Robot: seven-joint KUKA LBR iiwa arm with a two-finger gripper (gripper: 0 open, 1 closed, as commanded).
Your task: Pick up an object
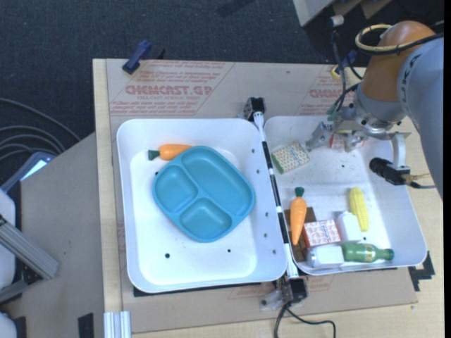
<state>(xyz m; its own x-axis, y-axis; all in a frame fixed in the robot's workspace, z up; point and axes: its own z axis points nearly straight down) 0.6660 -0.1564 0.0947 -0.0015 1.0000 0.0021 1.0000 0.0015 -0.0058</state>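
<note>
I could not tell how the jaws stood; my gripper [338, 134] hung over the right bin's [412, 220] far end, just beside a checkered packet [290, 157]. Nearer lay a carrot [298, 219], corn cob [358, 208], and green bottle [366, 253]. The left bin [134, 210] held a blue tray [203, 192].

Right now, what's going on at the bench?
The KUKA arm reaches in from the right, its gripper low over the far end of the right bin. Nothing visible between its fingers. A checkered pad lies just beside it. Nearer in that bin: a carrot, corn cob, red-and-white box, green bottle. The left bin holds a blue divided tray with a second carrot at its far edge.
</note>
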